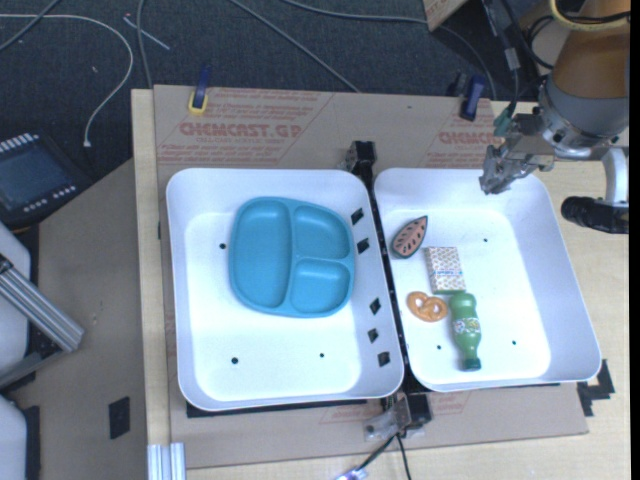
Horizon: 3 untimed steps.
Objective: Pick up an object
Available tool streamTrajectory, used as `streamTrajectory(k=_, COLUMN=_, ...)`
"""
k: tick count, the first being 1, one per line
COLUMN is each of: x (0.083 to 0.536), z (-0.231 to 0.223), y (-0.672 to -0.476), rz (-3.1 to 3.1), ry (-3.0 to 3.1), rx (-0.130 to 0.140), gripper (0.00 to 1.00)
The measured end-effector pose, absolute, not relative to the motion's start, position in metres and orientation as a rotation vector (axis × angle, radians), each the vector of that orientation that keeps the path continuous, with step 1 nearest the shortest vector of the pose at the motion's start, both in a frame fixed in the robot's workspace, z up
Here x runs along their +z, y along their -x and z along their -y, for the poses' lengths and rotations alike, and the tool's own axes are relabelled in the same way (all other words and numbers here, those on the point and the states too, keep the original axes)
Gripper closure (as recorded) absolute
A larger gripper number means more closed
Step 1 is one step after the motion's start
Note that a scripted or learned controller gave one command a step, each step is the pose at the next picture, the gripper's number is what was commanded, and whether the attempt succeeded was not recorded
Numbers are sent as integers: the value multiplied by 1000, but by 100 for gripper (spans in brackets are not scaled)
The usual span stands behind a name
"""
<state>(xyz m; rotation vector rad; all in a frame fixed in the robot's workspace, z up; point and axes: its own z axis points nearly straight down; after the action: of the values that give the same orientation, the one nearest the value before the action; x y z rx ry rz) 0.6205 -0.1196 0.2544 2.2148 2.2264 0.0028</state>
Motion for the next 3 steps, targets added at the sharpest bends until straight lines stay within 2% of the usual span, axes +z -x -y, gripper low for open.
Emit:
streamTrajectory(k=1, x=259, z=70, y=-625, rz=-2226, ry=-2214, rx=4, gripper=100)
streamTrajectory(k=3, x=242, z=-44, y=-653, rz=-2227, ry=-2215, rx=4, gripper=100)
